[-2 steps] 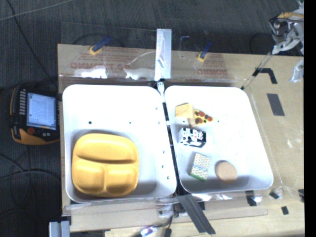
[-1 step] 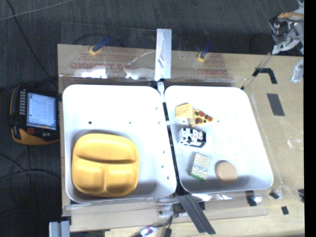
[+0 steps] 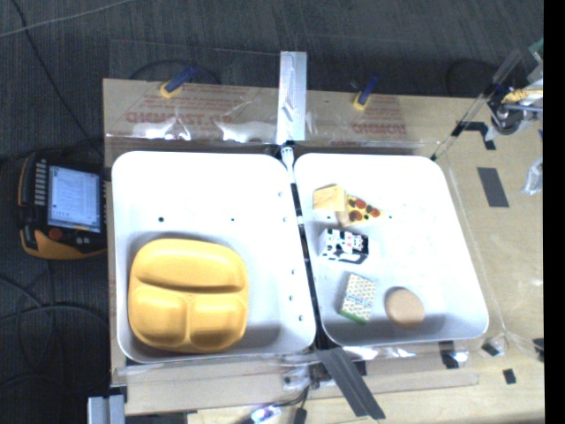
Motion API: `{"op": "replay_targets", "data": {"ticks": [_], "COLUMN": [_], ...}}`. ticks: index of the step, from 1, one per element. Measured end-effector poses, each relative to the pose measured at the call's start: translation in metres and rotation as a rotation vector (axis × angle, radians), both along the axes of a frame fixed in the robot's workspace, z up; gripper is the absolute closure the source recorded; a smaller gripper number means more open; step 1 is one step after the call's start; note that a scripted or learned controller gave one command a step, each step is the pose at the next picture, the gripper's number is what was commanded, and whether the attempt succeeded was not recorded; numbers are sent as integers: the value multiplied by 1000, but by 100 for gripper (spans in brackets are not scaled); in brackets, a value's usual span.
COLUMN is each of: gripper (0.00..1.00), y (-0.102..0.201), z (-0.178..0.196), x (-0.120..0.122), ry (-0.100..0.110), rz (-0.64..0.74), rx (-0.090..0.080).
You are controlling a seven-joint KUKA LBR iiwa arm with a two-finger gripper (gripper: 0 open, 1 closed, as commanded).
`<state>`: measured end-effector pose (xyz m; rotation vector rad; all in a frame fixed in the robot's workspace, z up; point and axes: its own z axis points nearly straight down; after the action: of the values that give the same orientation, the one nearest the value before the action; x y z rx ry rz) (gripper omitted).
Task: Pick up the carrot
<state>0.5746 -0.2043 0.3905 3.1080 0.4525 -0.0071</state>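
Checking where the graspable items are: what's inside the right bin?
Inside the right bin: a yellow block, a small orange-red toy, a black-and-white piece, a patterned block and a tan disc. Their undersides are hidden.

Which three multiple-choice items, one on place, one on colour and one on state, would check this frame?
1. Where does the large yellow moulded object lie?
A. in the left bin
B. in the right bin
C. on the bench outside the bins

2. What colour is the round disc in the right bin?
A. blue
B. tan
C. black

3. In what state is the screen of the handheld unit left of the bins?
A. dark
B. covered by a cloth
C. lit

Key:
1 A, since the large yellow moulded object fills the near part of the left bin.
2 B, since the round disc at the near edge of the right bin is tan.
3 C, since the screen glows pale blue.
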Motion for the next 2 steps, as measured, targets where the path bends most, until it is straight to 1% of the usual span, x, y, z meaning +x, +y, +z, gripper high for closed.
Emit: {"op": "replay_targets", "data": {"ticks": [1, 2], "gripper": [0, 0], "y": [-19, -19], "z": [-43, -43], "x": [-3, -3], "ry": [0, 0], "rz": [-83, -83], "rx": [1, 1]}}
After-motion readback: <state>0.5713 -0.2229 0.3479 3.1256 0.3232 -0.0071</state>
